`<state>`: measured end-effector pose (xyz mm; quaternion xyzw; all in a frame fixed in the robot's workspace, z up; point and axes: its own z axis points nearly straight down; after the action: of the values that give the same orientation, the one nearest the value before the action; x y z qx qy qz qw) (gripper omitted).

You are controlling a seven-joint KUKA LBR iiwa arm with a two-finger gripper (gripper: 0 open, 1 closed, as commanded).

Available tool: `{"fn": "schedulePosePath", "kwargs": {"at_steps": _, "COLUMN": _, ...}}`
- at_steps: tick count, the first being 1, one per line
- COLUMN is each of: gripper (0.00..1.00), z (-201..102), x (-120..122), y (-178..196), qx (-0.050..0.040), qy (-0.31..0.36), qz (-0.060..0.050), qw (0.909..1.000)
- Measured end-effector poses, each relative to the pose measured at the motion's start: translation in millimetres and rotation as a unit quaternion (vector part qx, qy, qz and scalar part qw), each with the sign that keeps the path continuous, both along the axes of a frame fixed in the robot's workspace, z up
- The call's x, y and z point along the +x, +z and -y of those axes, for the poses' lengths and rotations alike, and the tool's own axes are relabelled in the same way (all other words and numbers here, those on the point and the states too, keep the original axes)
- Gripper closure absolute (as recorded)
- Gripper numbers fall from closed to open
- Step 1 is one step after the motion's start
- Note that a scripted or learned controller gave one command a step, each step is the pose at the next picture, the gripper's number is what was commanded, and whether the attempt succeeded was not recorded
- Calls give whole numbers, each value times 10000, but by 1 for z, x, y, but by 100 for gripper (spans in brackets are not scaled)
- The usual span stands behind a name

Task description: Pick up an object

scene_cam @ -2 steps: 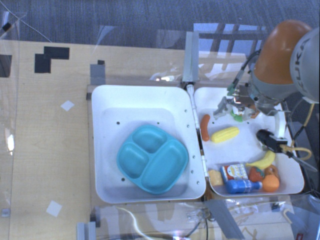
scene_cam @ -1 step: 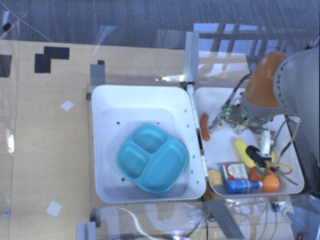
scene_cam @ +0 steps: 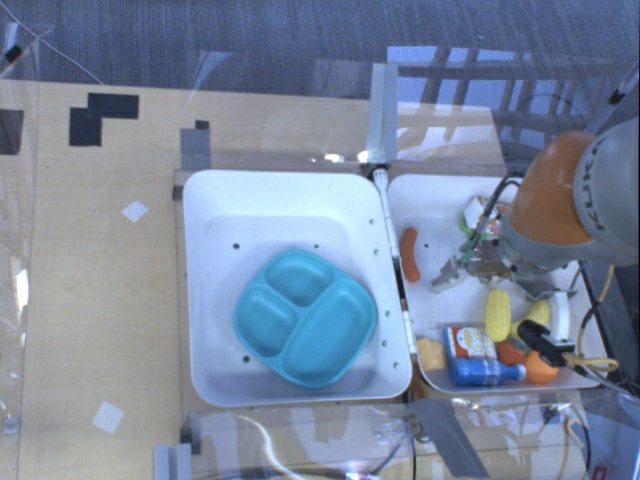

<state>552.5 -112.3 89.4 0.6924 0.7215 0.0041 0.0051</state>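
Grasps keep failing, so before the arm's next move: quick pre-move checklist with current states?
1. Gripper over the right white bin: ok.
2. Fingers open: cannot tell.
3. Object held: not ok, nothing seen between the fingers.
4. Targets nearby: ok, red sausage-shaped toy lies left of the gripper, yellow corn cob toy to its right.
5. Blue three-compartment plate in the left white bin, away from the arm: ok.

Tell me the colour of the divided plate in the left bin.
The divided plate is light blue, a turquoise shade; the camera view shows it plainly.
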Motion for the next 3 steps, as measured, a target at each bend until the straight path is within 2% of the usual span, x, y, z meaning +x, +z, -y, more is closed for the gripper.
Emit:
{"fn": "schedulePosePath", "kwargs": {"at_steps": 1, "gripper": 0, "z": 54, "x": -63, "y": 0, "qx": -16, "qy": 342, "qz": -17, "qw": 9994}}
{"fn": "schedulePosePath", "kwargs": {"at_steps": 2, "gripper": 0, "z": 15, "x": 8, "y": 0, "qx": 6, "qy": -344, "qz": 5, "qw": 9994}}
{"fn": "schedulePosePath", "kwargs": {"at_steps": 3, "gripper": 0, "z": 32, "x": -63, "y": 0, "qx": -2, "qy": -389, "qz": -10, "qw": 9992}}
